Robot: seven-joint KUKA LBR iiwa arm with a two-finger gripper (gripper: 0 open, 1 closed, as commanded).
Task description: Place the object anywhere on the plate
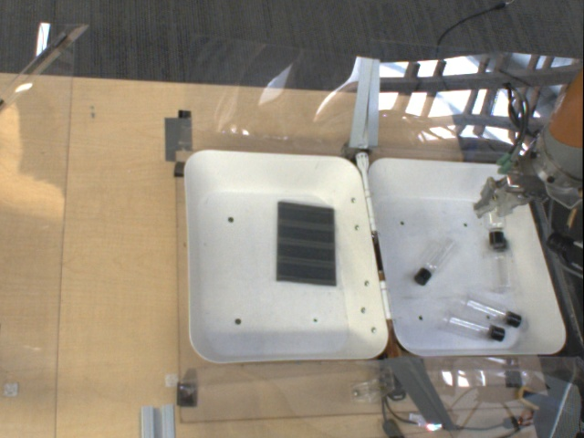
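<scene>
So, gripper point(497, 199): over right bin point(401, 331), can't tell its state
vials point(434, 263): loose in the bin
plate point(307, 243): left bin point(210, 331)

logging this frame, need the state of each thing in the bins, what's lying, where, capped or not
dark ribbed plate: lies flat in the left bin, nothing on it
vial: lies in the right bin, black cap on
two vials: lie side by side near the front edge, black caps on
vial under the gripper: in the bin, black cap visible
gripper: over the right bin's back corner
</scene>
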